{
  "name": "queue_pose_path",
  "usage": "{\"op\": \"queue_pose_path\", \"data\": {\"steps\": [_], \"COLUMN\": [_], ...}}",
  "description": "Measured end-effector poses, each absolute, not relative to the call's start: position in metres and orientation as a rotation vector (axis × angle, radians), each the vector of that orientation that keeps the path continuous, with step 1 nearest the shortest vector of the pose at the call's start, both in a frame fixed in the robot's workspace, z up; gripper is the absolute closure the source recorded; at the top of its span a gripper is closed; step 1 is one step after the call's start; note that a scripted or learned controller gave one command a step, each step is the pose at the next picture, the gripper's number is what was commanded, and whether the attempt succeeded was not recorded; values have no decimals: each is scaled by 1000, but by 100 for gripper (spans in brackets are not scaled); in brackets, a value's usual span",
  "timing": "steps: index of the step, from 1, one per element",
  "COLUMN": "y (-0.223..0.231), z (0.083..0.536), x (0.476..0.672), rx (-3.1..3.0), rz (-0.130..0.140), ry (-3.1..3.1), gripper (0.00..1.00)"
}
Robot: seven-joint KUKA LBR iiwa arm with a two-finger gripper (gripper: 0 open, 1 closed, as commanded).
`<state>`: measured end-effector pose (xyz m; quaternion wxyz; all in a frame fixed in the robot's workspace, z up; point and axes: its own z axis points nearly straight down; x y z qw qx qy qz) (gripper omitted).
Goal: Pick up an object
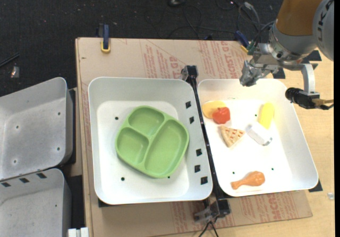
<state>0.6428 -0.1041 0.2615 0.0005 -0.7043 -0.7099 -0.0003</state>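
Note:
The right bin point(297, 148) holds several toy foods: a red tomato point(221, 115) against a yellow piece point(212, 107), a pizza slice point(232, 136), a yellow block point(266, 114), a small white piece point(258, 135) and an orange drumstick point(248, 180). My gripper point(248, 78) hangs above the bin's far rim, up and to the right of the tomato, and I see nothing between its fingers. A green divided plate point(153, 141) lies in the left bin point(106, 124).
A black divider with clips point(199, 124) runs between the bins. The bench board point(159, 55) stretches behind them, with a yellow clamp point(105, 44) at its far left. Grey lids point(32, 124) lie off to the left. Cables trail behind the arm.

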Motion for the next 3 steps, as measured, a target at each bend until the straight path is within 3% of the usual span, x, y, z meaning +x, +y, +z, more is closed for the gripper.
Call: {"op": "queue_pose_path", "data": {"steps": [3], "y": [55], "z": [226], "x": [635], "rx": [-2212], "rz": [0], "ry": [-2228], "gripper": [100]}}
